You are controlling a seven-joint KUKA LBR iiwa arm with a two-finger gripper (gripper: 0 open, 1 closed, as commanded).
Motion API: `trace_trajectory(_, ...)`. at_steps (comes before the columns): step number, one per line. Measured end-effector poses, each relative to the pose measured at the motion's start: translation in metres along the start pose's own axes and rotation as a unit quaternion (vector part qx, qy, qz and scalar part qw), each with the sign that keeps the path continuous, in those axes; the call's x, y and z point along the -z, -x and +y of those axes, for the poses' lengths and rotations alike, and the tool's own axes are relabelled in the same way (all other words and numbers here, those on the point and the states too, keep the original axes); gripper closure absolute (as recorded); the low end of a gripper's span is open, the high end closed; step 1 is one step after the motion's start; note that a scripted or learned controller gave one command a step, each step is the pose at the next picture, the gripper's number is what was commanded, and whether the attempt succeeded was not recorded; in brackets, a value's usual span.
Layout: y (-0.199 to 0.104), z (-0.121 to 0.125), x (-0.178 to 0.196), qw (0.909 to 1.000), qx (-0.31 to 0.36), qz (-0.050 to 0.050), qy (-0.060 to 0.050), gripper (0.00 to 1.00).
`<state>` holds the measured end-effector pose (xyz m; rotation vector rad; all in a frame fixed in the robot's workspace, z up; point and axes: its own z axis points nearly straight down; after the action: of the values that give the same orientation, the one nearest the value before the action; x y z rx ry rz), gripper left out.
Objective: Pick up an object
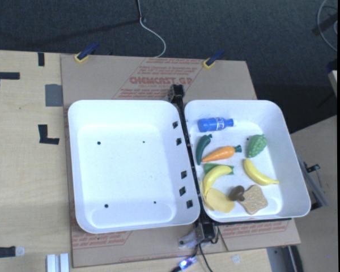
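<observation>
The right bin (283,129) holds several toy items. A blue bottle (215,123) lies on its side near the back. Below it are a dark green pepper (203,146), an orange carrot (221,153) and a green leafy piece (256,145). Two yellow bananas lie further forward, one (214,176) left of centre and one (258,173) to the right. At the front sit a yellow chip-like piece (219,200), a small brown piece (237,193) and a slice of bread (253,199).
The left bin (85,123) stands beside the right one, joined along a centre divider (184,152) with black clips. Both rest on a cardboard sheet (153,78) on the wooden bench. A cable (150,30) runs across the dark floor behind.
</observation>
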<state>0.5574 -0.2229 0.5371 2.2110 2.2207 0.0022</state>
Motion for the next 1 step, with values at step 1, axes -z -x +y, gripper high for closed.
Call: trace_trajectory(1,-0.0706,0.0539,-0.1641,0.9999,0.002,0.005,-0.011,1.0)
